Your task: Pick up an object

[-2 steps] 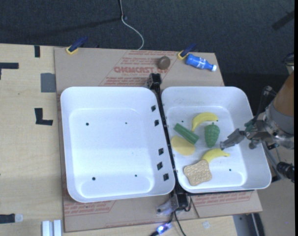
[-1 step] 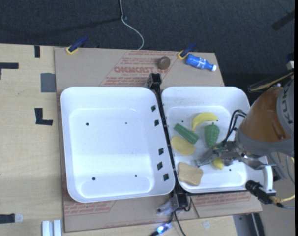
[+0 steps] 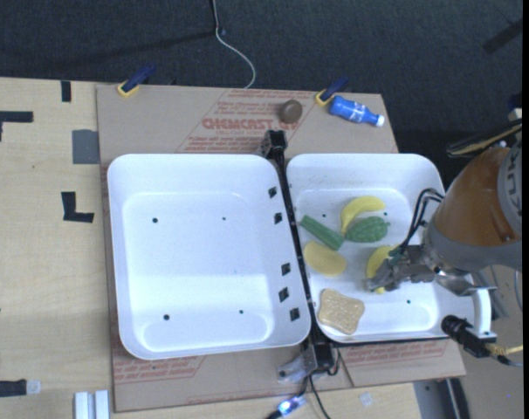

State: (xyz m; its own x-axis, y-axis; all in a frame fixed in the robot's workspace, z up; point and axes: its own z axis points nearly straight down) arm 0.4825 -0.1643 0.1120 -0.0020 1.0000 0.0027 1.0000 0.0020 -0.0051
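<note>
1. A cardboard sheet (image 3: 238,120) with red lettering is lying on the counter (image 3: 37,234), under both bins.
2. A blue and white bottle (image 3: 355,111) is lying on its side near the sheet's far right corner.
3. A small brown round thing (image 3: 290,110) is sitting on the sheet behind the bins.
4. A white cable (image 3: 234,46) is trailing across the dark cloth (image 3: 352,24) behind.

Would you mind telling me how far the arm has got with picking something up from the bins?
Done: the hand is down in the right bin, at a small yellow piece. In hand: nothing visibly gripped. Left: a secure grasp and lift; the green piece, green stick and cracker lie untouched.
</note>
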